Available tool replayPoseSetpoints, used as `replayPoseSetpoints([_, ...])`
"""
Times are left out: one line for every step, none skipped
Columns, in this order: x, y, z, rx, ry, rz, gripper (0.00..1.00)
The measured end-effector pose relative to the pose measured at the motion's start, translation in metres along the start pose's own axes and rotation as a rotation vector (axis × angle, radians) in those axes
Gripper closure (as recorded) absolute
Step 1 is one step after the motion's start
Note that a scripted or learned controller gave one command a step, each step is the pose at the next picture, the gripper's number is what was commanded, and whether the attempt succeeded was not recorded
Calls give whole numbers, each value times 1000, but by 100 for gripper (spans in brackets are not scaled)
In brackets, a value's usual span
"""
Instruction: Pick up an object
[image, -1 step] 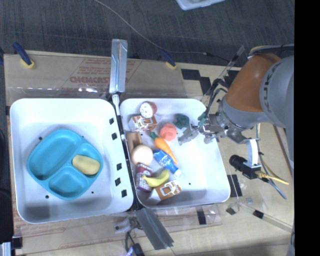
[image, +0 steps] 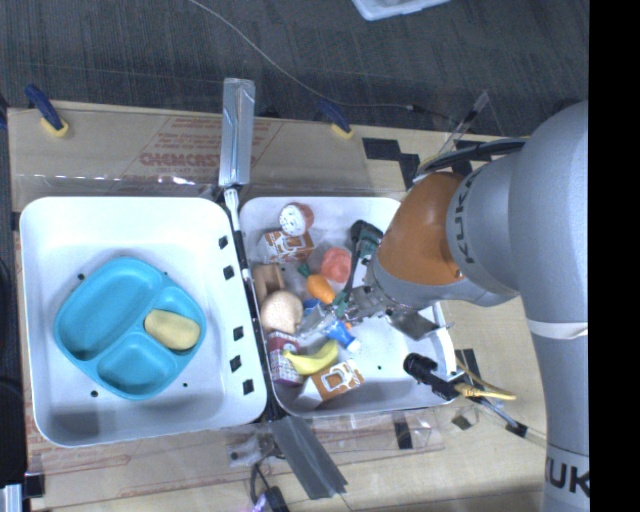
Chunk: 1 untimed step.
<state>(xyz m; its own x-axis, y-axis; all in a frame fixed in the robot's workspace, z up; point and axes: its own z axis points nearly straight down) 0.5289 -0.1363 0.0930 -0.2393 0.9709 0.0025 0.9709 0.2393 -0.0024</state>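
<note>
From the camera view, my arm (image: 440, 245) is hunched right over the right bin (image: 385, 398), wrist down in the clutter. The gripper (image: 345, 305) sits low among the toys, and honestly I cannot tell whether it's released or clenched, the orange band hides too much.

Candidates all sit in the right bin's left half: a banana (image: 312, 357) lying flat near the front, a pale round ball-ish thing (image: 282, 311) just behind it, a small orange piece (image: 320, 289) and a reddish one (image: 337, 264) right by the gripper. My guess is these are light, hollow plastic play food, stiff but slick, so they'll squirt out if pinched off-centre. I'd go for the banana across its narrow middle; the round one looks likely to roll.

Left bin (image: 40, 300) has a blue divided plate (image: 100, 310) with a yellow lump (image: 172, 329) on it, well apart from the action.
</note>
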Motion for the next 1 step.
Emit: replayPoseSetpoints([-1, 0, -10, 0, -2, -5, 100])
